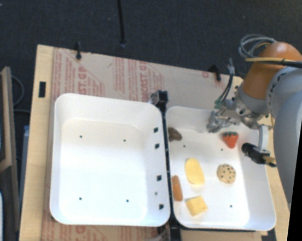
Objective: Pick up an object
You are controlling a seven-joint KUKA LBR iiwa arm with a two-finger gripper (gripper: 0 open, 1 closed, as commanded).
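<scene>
1. the gripper [215,125] hangs at the 12 o'clock end of the right bin [242,203], close to its far wall. whether it is open or closed cannot be told from this angle, and nothing is seen held in it.
2. the likeliest object is the small red piece [229,138], just beside the gripper at about its 4 o'clock. if the arm drops straight down from here, it would probably land beside the piece and could nudge it away.
3. the red piece looks rounded and small. a closing grip that is off-centre could squirt it out sideways, perhaps toward the wall at 12 o'clock.
4. being so near the far wall is a risk in itself. a descent could catch the rim or pin the piece against it.
5. the other candidates lie well apart from the gripper:
   - a brown lump [174,134] at 10 o'clock
   - a yellow oval [194,171] and a cookie [226,173] near the middle
   - an orange stick [177,187] at 8 o'clock by the inner wall
   - a yellow block [196,206] at 7 o'clock
6. the cookie and the oval look flat, so a grip could slide over them and close on air.
</scene>
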